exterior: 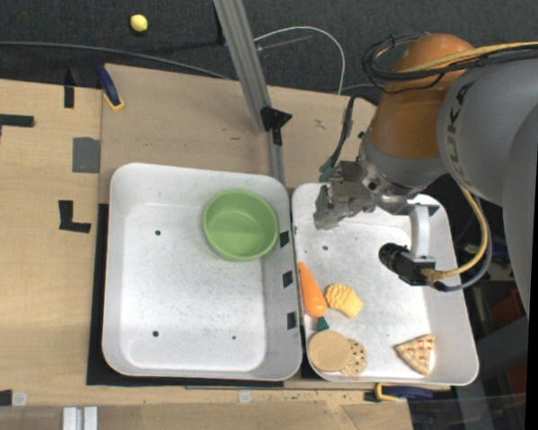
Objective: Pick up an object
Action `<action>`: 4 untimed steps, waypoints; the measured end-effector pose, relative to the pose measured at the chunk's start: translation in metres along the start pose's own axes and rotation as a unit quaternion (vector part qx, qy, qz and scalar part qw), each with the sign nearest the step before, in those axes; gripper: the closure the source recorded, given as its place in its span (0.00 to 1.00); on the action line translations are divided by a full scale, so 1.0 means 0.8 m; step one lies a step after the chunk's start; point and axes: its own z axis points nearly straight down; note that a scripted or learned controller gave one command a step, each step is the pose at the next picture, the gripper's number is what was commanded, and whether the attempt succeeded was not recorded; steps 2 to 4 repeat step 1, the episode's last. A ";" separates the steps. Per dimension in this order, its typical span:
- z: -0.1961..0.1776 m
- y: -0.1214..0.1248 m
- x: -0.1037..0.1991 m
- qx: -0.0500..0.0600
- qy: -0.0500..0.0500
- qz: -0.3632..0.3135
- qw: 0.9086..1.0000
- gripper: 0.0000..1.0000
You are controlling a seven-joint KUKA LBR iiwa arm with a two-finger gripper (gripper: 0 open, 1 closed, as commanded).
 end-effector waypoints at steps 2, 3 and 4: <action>0.004 0.012 0.071 0.000 0.000 0.000 1.000 1.00; 0.004 0.012 0.071 0.000 0.000 0.000 1.000 1.00; 0.004 0.012 0.071 0.000 0.000 0.000 1.000 1.00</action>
